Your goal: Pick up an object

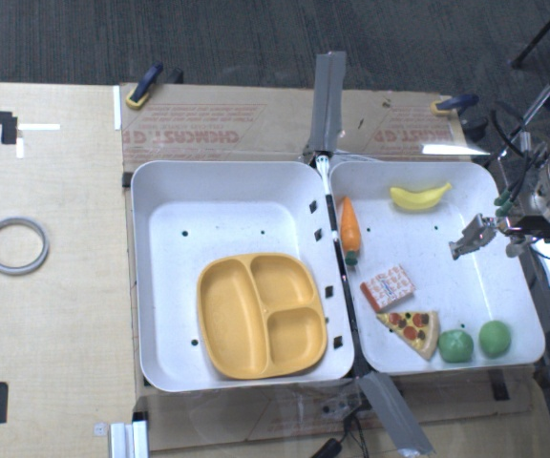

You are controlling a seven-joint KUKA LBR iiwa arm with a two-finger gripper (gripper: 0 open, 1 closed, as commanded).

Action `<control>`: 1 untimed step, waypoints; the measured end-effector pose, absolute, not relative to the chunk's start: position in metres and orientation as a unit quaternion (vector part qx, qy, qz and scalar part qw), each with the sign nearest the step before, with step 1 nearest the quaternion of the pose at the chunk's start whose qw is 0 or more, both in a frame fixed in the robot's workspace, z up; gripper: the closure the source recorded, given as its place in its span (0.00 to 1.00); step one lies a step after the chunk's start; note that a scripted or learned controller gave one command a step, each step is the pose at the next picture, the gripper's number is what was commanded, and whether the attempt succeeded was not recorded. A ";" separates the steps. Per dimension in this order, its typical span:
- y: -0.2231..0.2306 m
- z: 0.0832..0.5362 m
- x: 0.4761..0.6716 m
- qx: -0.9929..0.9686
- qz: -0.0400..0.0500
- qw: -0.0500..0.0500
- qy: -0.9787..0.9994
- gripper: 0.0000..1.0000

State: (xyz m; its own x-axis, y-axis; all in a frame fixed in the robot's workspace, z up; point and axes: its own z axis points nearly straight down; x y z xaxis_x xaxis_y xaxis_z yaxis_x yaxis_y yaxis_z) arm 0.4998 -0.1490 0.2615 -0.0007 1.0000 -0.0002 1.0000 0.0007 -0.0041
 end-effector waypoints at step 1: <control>-0.171 0.133 0.476 -0.626 0.001 0.003 -0.780 0.00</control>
